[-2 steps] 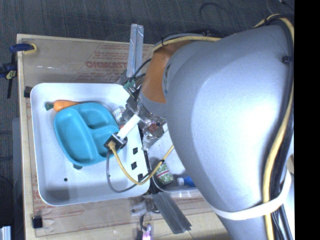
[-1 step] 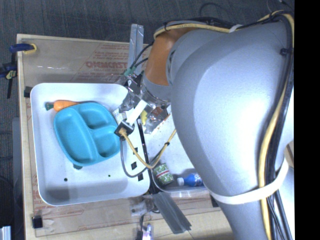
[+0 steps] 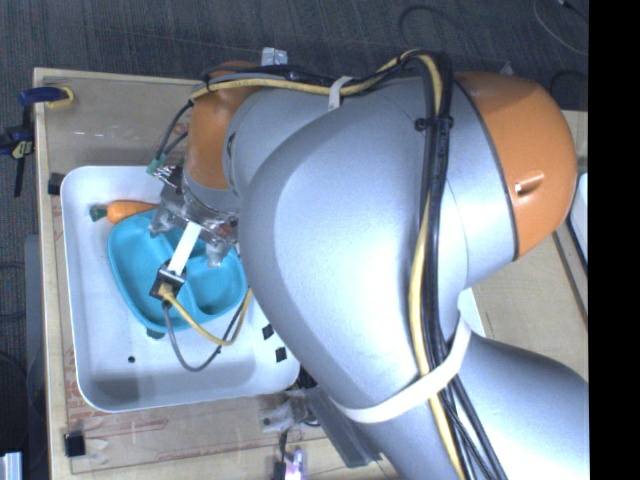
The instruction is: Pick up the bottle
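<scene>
The grey jointed arm with the orange band (image 3: 400,248) reaches in from the right and covers most of the right-hand side of the scene; its wrist section bends down over the shallow white plastic bin on the left (image 3: 85,268), which sits on the pale wooden tabletop (image 3: 120,93).

The hand (image 3: 195,233) is lowered into the bin, directly above a bright blue, bowl-like plastic object (image 3: 135,268); this placement suggests a descent toward a grasp target in that area. A white bracket with a small black-and-yellow fitting (image 3: 170,273) hangs from the wrist over the blue object, and a thin yellow and grey cable (image 3: 195,343) loops from it across the bin floor; the slack loop probably allows free wrist rotation.

An orange, tapered, carrot-like item with a green tip (image 3: 125,209) lies near the bin's upper left wall, touching or just beside the upper edge of the blue object.

State of the hand: cannot be determined; the wrist housing and bracket hide it.

Location of the bottle: no object in the bin can be positively identified as a bottle; it may be the blue object or may lie hidden beneath the wrist; this cannot be told.

Judgement: the task is at the approach or grasp stage; no lifted object is visible, so the pick is not confirmed.
</scene>
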Action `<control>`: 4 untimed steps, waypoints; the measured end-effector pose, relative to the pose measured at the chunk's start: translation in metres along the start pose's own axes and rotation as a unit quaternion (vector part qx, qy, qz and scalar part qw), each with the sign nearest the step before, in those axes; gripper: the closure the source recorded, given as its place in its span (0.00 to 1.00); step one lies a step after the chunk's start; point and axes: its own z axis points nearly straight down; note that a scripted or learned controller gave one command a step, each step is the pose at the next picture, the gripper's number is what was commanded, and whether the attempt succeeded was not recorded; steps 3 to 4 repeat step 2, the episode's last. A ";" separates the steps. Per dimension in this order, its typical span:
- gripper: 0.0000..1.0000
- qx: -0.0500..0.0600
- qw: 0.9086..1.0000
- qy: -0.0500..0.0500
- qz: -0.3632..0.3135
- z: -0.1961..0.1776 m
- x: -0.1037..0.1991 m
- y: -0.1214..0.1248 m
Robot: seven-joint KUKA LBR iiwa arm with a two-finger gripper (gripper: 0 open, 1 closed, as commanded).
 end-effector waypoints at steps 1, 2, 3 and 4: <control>1.00 0.018 1.000 -0.010 -0.005 -0.003 -0.003 -0.010; 1.00 -0.002 0.997 0.000 -0.076 -0.135 -0.017 -0.002; 1.00 -0.002 0.997 0.000 -0.076 -0.135 -0.017 -0.002; 1.00 -0.002 0.997 0.000 -0.076 -0.135 -0.017 -0.002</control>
